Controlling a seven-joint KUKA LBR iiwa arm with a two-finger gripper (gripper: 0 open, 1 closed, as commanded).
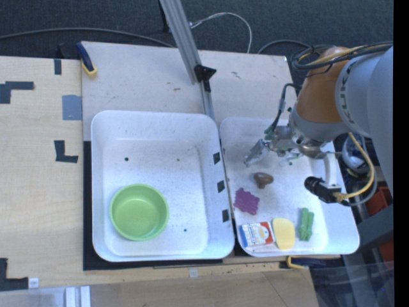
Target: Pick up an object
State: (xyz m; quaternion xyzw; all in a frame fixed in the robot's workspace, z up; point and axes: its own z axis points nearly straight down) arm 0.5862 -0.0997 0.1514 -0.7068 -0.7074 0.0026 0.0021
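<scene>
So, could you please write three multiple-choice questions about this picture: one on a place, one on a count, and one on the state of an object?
1. Where does the green bowl lie?
A. in the left bin, near its front left corner
B. in the right bin
C. on the bench outside both bins

2. How many objects lie in the right bin?
A. two
B. five
C. eight

3. What is the state of the brown object?
A. lifted above the bin
B. lying on the bin floor, just below the gripper
C. stacked on the purple object

Answers: 1 A, the bowl sits in the left bin's near corner. 2 B, brown object, purple object, red-and-white packet, yellow object and green object. 3 B, it rests on the floor, apart from the gripper.
</scene>
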